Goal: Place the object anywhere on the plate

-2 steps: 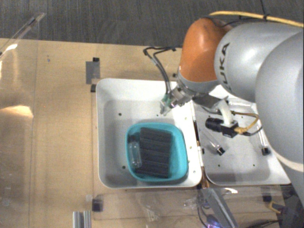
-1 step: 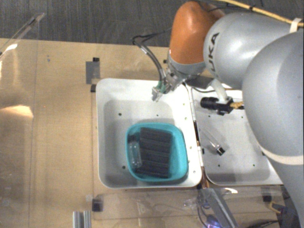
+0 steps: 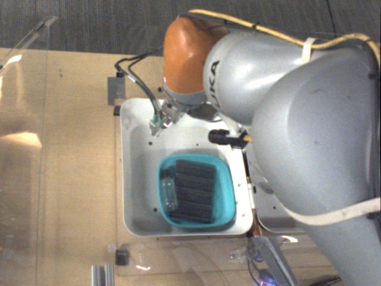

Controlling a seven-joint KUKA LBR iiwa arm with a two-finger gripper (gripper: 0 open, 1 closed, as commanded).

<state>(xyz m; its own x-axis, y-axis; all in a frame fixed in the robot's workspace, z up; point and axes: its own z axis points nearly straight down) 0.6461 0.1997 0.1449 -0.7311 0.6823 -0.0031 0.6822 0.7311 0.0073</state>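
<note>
- Counter (image 3: 59,219): bare wood in front and to the left. A small dark block sits by the near edge, well apart from the work.
- Left bin (image 3: 127,216): holds the teal plate (image 3: 225,186), which sits in the near half, close to the near wall.
- Right bin (image 3: 277,222): a strip of its floor is visible under the arm.
- Dark ridged object (image 3: 195,190): lies flat on the plate, roughly centred and inside the rim all round. I take this as the task's thing.
- Clear item (image 3: 168,194): also on the plate, along its left side, touching or just beside the dark object. It is too transparent to identify.
- Gripper (image 3: 158,124): at the far-left corner of the left bin, beyond the plate and apart from it. I can see nothing held. The tip is small and partly hidden by the wrist, so I can't tell whether it's open or closed.
- Arm (image 3: 286,118): reaches in from the right, with the orange band (image 3: 184,55) above the wrist and black cables (image 3: 140,79) looping to a bracket at the bin's far corner.
- Step, my read: the placement looks complete, since the object is on the plate and the gripper is clear of it. This would be the retreat or verify phase.
- Next move calls for:
  - a straight lift clear of the far bin wall and the cables;
  - no sweep back over the plate, so neither item gets nudged.
</note>
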